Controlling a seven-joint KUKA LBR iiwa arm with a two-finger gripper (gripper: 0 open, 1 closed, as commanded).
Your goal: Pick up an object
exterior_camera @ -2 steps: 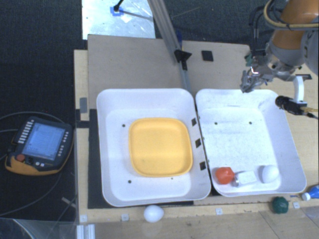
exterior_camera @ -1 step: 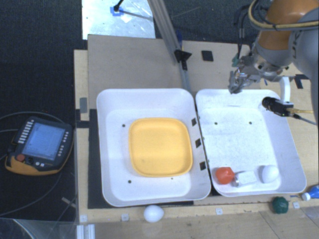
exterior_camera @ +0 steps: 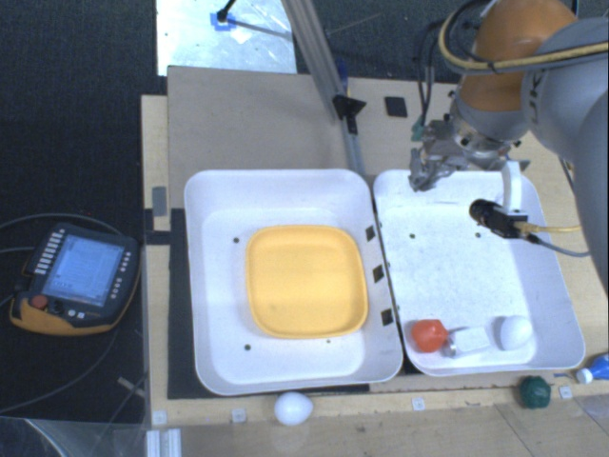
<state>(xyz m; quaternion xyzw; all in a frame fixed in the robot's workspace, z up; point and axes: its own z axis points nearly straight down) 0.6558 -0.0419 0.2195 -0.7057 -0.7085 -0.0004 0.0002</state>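
Note:
My gripper hangs over the far left corner of the right bin, with nothing seen between its fingers. At the near edge of that bin lie a small red-orange object, a clear-and-white piece beside it, and a white ball. All three are well apart from the gripper, toward the front. A yellow square plate fills the middle of the left bin.
A black cable-fed sensor juts from the wrist over the right bin. A white egg-shaped object and a dark green ball lie on the bench in front of the bins. A teach pendant sits far left.

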